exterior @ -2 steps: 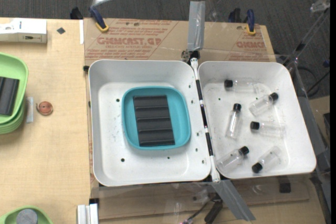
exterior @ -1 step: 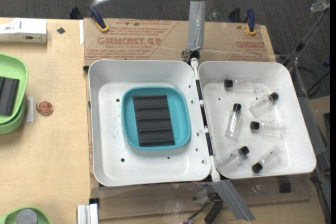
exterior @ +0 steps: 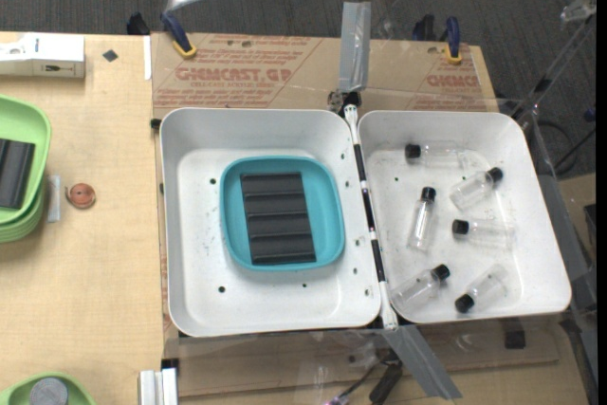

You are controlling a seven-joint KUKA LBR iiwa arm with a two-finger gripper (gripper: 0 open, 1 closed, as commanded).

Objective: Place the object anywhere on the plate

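**A:** Left bin (exterior: pixel 180 232), contents?

**B:** Teal plate (exterior: pixel 232 204), square with rounded corners, sitting about mid-bin. A black ribbed block (exterior: pixel 277 218) lies flat on it and covers most of the plate's floor. Four ridges, running across.

**A:** Right bin (exterior: pixel 542 232)?

**B:** Clear vials with black caps, six counted, all lying down and scattered.
- First vial (exterior: pixel 432 152): near the far wall, cap to the left.
- Second vial (exterior: pixel 474 191): toward the right, cap pointing up and right.
- Third vial (exterior: pixel 421 219): mid-bin, cap at the far end, lying nearly lengthwise.
- Fourth vial (exterior: pixel 479 230): just right of the third, cap to the left.
- Fifth vial (exterior: pixel 422 285) and sixth vial (exterior: pixel 482 289): along the near wall, apart from each other.

**A:** Any vial on the plate?

**B:** No. All six are in the right bin, across the divide from the plate.

**A:** Claw state?

**B:** Cannot tell whether it is open, closed or gripping.

**A:** Surroundings?

**B:** A cardboard sheet (exterior: pixel 285 71) lies behind the bins, with a clamp (exterior: pixel 178 41) at its left and another clamp (exterior: pixel 453 52) at its right. On the wooden bench (exterior: pixel 104 299) to the left are a green tray (exterior: pixel 28 133), a white box (exterior: pixel 43 57) near the far edge, and a small brown disc (exterior: pixel 82 195) just beside the tray.
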